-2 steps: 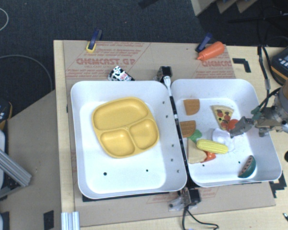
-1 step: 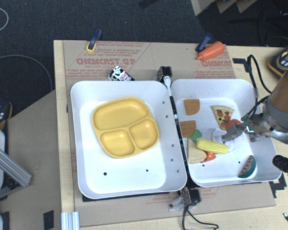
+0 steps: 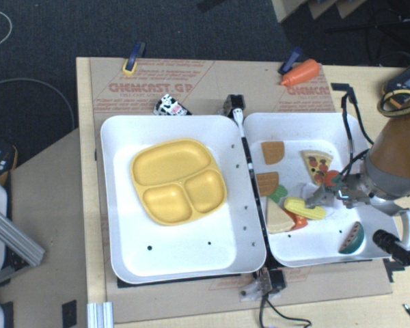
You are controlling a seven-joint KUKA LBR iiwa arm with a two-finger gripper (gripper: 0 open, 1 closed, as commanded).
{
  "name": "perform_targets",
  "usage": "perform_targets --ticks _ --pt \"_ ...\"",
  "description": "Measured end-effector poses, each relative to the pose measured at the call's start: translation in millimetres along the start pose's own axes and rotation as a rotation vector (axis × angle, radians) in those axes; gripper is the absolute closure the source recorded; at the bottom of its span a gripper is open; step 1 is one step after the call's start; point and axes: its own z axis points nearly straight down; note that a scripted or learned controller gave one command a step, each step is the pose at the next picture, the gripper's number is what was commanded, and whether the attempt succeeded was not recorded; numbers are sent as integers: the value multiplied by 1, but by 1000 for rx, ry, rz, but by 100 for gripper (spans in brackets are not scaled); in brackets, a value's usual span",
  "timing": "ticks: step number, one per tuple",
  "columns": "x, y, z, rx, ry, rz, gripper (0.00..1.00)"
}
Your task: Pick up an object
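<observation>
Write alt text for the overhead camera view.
The arm's tool reaches from the right into the right bin, low over toy food near a yellow corn cob. The left bin holds a yellow divided plate.

Grey arm (image 3: pixel 389 176) w/ orange band (image 3: pixel 400 145), black cables, metal gripper (image 3: pixel 321 195).

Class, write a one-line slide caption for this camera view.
Gripper low in the right bin over toy food; yellow tray in the left bin.

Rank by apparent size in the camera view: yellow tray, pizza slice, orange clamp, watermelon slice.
1. yellow tray, by far the largest
2. orange clamp
3. pizza slice, close to the clamp, so their order is unsure
4. watermelon slice, smallest, partly at the bin's edge
</observation>
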Motion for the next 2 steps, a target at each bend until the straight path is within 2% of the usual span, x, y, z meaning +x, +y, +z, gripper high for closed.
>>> perform_targets --ticks 1,2 --pt "1 -1 38 18 7 -5 0" --pt "-1 2 23 6 2 -4 100"
